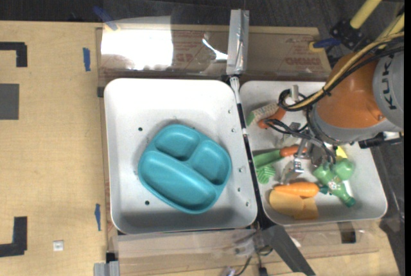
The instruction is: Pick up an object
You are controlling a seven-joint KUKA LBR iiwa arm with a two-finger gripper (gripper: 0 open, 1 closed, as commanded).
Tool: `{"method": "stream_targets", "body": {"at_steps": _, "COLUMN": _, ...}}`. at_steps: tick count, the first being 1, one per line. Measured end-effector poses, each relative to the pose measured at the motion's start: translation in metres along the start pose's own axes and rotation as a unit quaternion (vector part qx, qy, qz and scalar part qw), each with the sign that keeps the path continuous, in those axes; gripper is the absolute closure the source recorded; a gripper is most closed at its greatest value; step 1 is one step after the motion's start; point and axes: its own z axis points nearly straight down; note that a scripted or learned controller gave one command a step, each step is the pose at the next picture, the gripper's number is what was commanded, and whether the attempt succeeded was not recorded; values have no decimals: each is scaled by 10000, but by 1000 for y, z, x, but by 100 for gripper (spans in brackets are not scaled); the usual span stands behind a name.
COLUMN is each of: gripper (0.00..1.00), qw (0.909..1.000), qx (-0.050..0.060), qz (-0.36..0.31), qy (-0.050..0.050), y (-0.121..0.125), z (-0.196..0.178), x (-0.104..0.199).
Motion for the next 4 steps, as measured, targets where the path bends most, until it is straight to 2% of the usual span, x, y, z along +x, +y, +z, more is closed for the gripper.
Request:
{"method": "stream_targets", "body": {"at_steps": 1, "gripper": 0, "qw": 9997, "qx": 5, "qz": -235, "qy": -20, "y": -5, "z": 0, "x": 9}}
{"method": "stream_targets", "body": {"at_steps": 2, "gripper": 0, "qw": 9994, "qx": 17, "qz": -350, "qy": -22, "y": 6, "z": 0, "x": 7}}
{"method": "stream_targets", "body": {"at_steps": 3, "gripper": 0, "qw": 9975, "qx": 6, "qz": -712, "qy": -10, "y": 9, "z": 1, "x": -48}}
{"method": "stream_targets", "body": {"at_steps": 4, "gripper": 0, "qw": 9948, "qx": 17, "qz": -1021, "qy": 0, "y": -56, "z": 0, "x": -13}}
